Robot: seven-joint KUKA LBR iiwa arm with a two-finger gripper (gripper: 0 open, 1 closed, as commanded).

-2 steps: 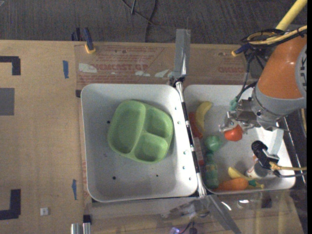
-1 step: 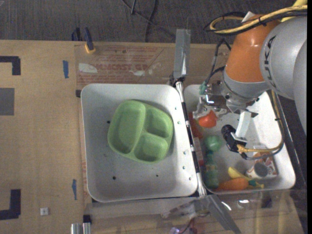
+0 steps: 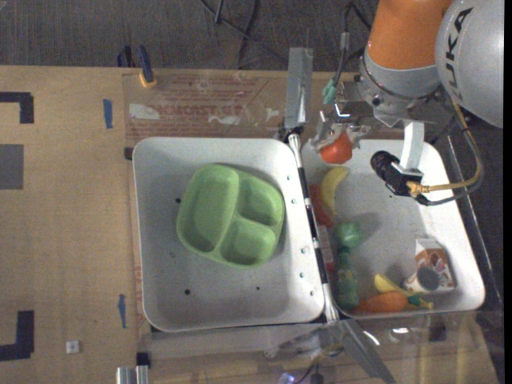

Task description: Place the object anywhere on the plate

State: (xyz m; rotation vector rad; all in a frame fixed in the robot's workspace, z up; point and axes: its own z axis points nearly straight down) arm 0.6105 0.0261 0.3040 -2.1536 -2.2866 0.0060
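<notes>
A green plate (image 3: 232, 214) with three compartments lies in the left bin (image 3: 160, 286), tilted toward the bin's upper right. Over the top left corner of the right bin, my gripper (image 3: 339, 134) hangs from the orange-banded arm. A small round red-orange object (image 3: 337, 150) sits between its fingers, lifted clear of the bin floor. The gripper is to the right of the plate, just past the divider between the bins.
The right bin (image 3: 456, 214) holds a yellow banana (image 3: 332, 186), a red piece (image 3: 320, 206) at the divider, a green item (image 3: 348, 234), an orange carrot (image 3: 384, 302), and a small carton (image 3: 432, 266). A black sensor (image 3: 390, 171) hangs from the wrist.
</notes>
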